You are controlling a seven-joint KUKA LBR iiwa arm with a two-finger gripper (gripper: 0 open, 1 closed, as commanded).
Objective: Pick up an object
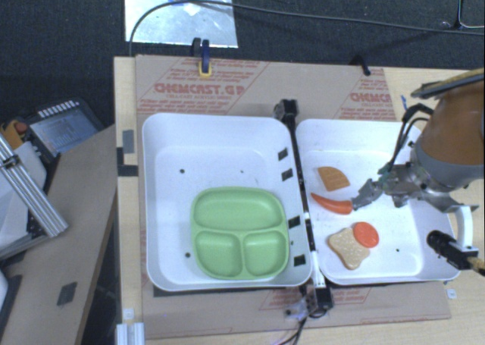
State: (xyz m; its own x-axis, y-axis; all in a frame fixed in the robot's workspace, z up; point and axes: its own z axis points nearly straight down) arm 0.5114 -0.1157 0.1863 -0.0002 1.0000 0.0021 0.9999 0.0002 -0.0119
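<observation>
The right bin (394, 135) holds several small food toys. A tan wedge (333, 178) lies toward the bin's left, with a red-orange chili pepper (331, 202) just below it. Nearer the front lie a toast-shaped slice (348, 249) and a red-orange round piece (365, 234) touching its upper right. My gripper (366, 193) hangs low over the bin's middle, its tips pointing left, right beside the pepper's right end. Nothing shows between its tips.
The left bin (163, 146) holds a green three-compartment plate (239, 231). A black divider strip (296, 184) runs between the bins. The arm's orange band and grey wrist (455, 139) cover the right bin's right side.
</observation>
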